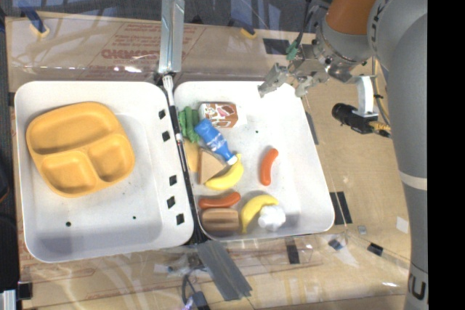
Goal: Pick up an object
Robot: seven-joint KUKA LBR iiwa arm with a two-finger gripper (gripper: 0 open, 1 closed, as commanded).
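Note:
My gripper point(285, 84) hangs over the right bin's far right corner, its two pale fingers spread apart with nothing between them. The right bin point(309, 156) holds a blue bottle point(215, 139), a brown and white carton point(219, 113), a green item point(189, 121), two bananas point(227, 176) point(256, 207), a red sausage point(268, 165), a hot dog point(219, 200), a brown block point(219, 220), a tan wedge point(208, 167) and a white object point(272, 218). All lie below and left of the gripper.
The left bin point(87, 229) holds a yellow divided tray point(78, 147). A metal bar point(171, 33) stands upright at the divide between the bins. The grey arm point(396, 47) fills the right side.

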